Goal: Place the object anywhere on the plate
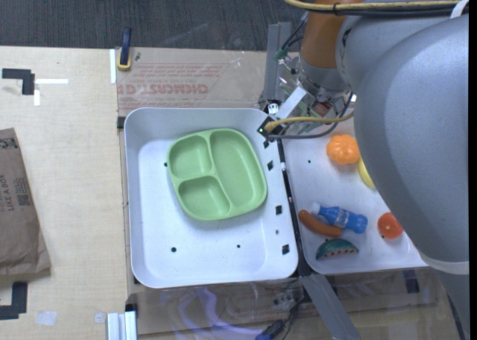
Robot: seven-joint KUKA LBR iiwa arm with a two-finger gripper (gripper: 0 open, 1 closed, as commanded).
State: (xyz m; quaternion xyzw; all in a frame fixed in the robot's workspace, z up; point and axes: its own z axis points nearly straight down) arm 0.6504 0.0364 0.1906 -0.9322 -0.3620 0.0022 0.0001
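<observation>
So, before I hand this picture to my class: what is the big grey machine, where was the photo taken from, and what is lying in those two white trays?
The grey shape with the orange band is a robot arm, reaching in from the right. One fixed camera looks down on the bench at a slant. The left white bin holds a green divided plate. The right white bin holds toy items: an orange fruit, a blue bottle, a hot dog, a watermelon slice, and a small orange ball. Its gripper sits near the bins' far edge, too hidden to judge; nothing can be seen held.
</observation>
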